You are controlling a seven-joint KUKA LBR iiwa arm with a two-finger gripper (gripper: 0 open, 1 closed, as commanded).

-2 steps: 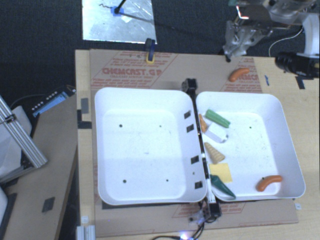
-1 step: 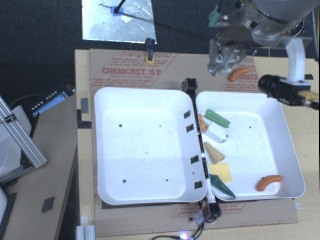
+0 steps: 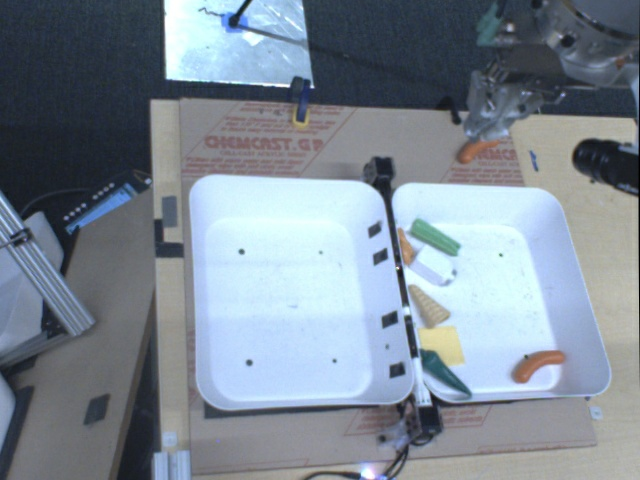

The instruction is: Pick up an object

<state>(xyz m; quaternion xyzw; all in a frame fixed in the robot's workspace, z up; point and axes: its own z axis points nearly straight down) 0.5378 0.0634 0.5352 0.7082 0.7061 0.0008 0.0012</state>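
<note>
Hand [image 3: 483,133] at upper right, beyond the far rim of the right bin [image 3: 570,230], hanging over the cardboard sheet [image 3: 260,138] on the table [image 3: 95,368]. Small orange sausage-shaped piece [image 3: 479,151] right at the tip of the hand, touching or nearly touching it, outside both bins, over the red print on the cardboard. Clenched on that piece or merely above it: cannot tell from this slant.

Inside the right bin, crowded toward its left wall:
- green block [image 3: 435,236], lying at an angle near the far side
- white block [image 3: 435,266], just beside the green one on the near side
- thin orange stick [image 3: 404,245], against the divider wall
- tan wedge [image 3: 428,306], further toward the near rim
- yellow square [image 3: 442,345], flat, just beside the wedge
- dark green item [image 3: 443,373], at the near left corner, overlapping the yellow square's edge

Second orange sausage [image 3: 539,365], well apart from the rest, near the right bin's near right corner.

Left bin [image 3: 205,268] touching the right bin along the shared middle edge.
</note>
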